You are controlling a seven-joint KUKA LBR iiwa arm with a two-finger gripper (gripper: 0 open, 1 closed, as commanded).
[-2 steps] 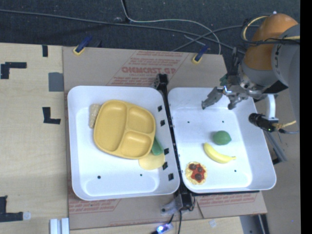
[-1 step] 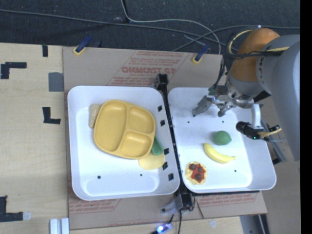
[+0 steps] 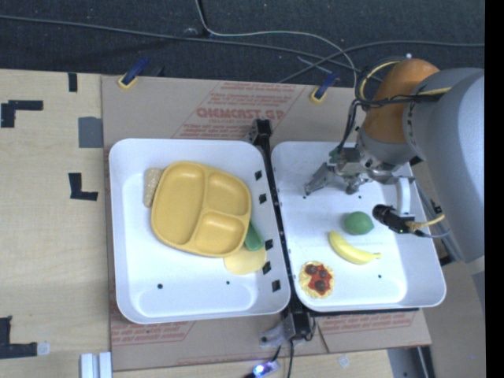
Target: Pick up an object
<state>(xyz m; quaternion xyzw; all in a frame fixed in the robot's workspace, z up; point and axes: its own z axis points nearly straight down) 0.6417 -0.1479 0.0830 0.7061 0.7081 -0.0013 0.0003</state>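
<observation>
Three items lie in the right bin (image 3: 417,290): green ball (image 3: 359,222), banana (image 3: 352,249), mini pizza (image 3: 316,279). Gripper (image 3: 321,183) hovers above that bin's far-left area, jaws spread wide, holding nothing. Left bin (image 3: 126,235) contains a yellow divided tray (image 3: 200,208). Both bins rest on cardboard (image 3: 228,109).

Two white bins (image 3: 134,290), one yellow tray (image 3: 201,209), one banana (image 3: 352,250)
</observation>
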